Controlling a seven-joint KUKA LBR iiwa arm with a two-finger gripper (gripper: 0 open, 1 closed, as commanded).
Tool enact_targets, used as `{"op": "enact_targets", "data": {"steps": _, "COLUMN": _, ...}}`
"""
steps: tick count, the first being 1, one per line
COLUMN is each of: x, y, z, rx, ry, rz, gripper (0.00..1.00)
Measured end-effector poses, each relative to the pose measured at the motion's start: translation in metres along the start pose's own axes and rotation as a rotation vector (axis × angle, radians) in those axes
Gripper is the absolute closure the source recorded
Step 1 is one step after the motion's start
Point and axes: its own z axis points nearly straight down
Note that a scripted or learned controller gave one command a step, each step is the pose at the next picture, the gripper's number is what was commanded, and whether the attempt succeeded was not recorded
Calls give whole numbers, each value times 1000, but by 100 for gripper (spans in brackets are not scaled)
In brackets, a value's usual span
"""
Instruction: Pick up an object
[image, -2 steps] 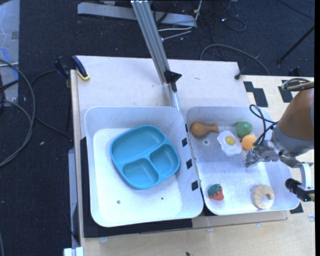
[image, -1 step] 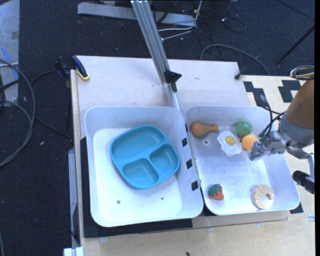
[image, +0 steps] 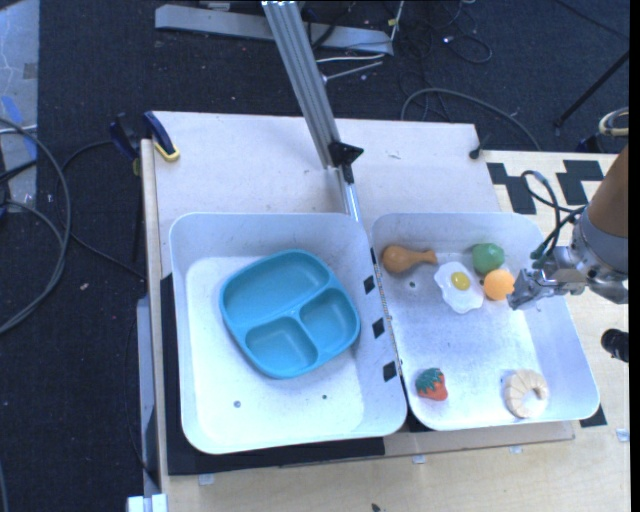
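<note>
Orange ball (image: 497, 286) lies just beside the pincer (image: 522, 292).

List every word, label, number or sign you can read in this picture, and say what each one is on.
No readable text: no words, brands or numbers can be made out.
Black-and-white block pattern on the bench, upper right: a printed marker, not letters.
Small black tabs along the wall between the two bins: no writing can be made out.
Blue divided plate, fried egg toy and strawberry toy: no labels seen.
</note>
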Motion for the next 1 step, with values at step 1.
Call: {"op": "enact_targets", "data": {"steps": 1, "x": 0, "y": 2, "z": -43, "rx": -1, "ry": -1, "rz": 0, "gripper": 100}}
